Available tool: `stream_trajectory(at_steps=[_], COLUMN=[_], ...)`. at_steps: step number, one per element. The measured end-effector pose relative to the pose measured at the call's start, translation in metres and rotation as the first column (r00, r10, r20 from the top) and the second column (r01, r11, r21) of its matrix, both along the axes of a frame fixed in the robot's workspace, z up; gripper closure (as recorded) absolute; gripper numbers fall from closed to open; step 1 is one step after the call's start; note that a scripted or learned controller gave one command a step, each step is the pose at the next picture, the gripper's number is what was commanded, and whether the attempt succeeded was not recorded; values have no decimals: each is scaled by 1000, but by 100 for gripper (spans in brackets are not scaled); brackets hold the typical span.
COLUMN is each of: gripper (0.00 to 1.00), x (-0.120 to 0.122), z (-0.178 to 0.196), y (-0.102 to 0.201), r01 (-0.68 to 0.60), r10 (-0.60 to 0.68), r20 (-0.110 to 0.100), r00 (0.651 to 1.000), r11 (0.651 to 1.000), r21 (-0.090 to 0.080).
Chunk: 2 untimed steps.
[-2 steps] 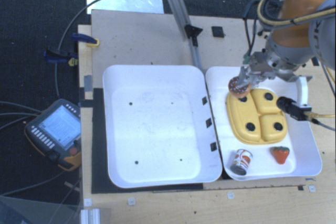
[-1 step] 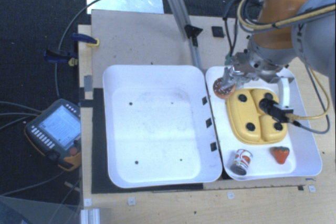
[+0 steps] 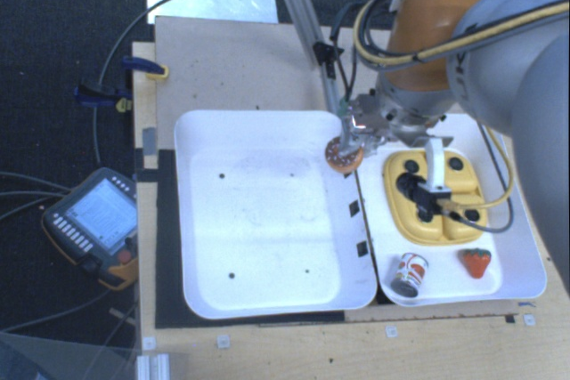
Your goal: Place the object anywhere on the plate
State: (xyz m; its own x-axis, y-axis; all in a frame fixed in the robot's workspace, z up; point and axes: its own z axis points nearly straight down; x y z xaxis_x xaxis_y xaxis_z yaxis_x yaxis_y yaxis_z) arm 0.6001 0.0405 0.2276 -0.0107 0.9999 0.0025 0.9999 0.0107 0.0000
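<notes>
A small brown doughnut with sprinkles (image 3: pixel 343 157) hangs at the tip of my gripper (image 3: pixel 348 143), over the rim between the two bins. The fingers come down onto it from above and are shut on it. The yellow plate (image 3: pixel 465 181) lies in the right bin, right of the doughnut and a short way off. The grey wrist and a white and black part of the arm hide the plate's upper left area.
In the right bin (image 3: pixel 527 282), a small tipped can (image 3: pixel 409 273) and a red strawberry (image 3: pixel 477 262) lie in front of the plate. The left bin (image 3: pixel 258 227) sits to the gripper's left. A teach pendant (image 3: pixel 93 220) lies off the bench at the left.
</notes>
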Motion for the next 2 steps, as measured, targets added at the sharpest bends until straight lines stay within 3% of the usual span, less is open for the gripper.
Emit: stream_trajectory(at_steps=[2], gripper=[100], x=[-4], z=[4], y=[122], r01=[0], r10=[0], r20=[1], r00=[1000], r11=[1000], r21=[1])
